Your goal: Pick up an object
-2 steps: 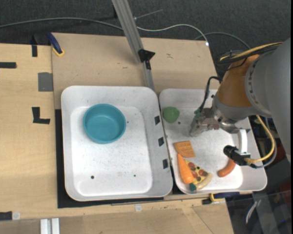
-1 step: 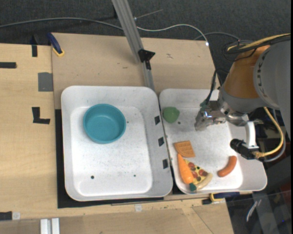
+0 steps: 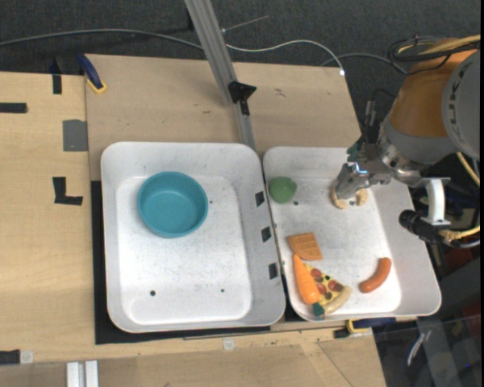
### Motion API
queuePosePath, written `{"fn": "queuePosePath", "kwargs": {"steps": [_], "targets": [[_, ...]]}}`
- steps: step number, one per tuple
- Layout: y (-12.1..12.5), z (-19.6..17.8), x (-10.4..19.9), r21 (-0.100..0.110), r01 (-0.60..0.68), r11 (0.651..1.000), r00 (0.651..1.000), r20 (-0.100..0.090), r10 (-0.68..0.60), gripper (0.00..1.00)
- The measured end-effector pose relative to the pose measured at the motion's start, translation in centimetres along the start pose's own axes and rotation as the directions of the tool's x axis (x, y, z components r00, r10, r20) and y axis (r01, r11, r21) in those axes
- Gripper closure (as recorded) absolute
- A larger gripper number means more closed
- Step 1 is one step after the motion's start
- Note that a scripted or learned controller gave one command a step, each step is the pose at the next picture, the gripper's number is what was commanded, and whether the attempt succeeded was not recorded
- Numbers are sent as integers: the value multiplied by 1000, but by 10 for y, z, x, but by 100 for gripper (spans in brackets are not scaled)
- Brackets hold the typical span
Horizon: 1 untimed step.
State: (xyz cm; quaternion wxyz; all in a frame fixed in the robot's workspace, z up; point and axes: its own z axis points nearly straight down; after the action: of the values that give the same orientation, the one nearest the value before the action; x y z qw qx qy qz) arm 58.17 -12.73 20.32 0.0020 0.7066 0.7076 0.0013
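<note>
Judging from the camera view, the likeliest failure is a slip: the tool (image 3: 352, 190) sits low over a small tan object (image 3: 340, 201) at the far side of the right bin (image 3: 411, 297), and a grip on its edge could pop it loose. Whether the tool is open or closed I cannot tell.

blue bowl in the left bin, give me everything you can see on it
The blue bowl is a round, teal-blue dish, plastic by its look, with a smooth rim and nothing visible inside. It sits upright on the floor of the left bin, toward the bin's far left part. It rests apart from the bin walls, and nothing else touches it.
</note>
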Motion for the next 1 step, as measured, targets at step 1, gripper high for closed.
{"fn": "queuePosePath", "kwargs": {"steps": [1], "targets": [[1,-24,0,3,0,1000,1000,-1,0,100]]}}
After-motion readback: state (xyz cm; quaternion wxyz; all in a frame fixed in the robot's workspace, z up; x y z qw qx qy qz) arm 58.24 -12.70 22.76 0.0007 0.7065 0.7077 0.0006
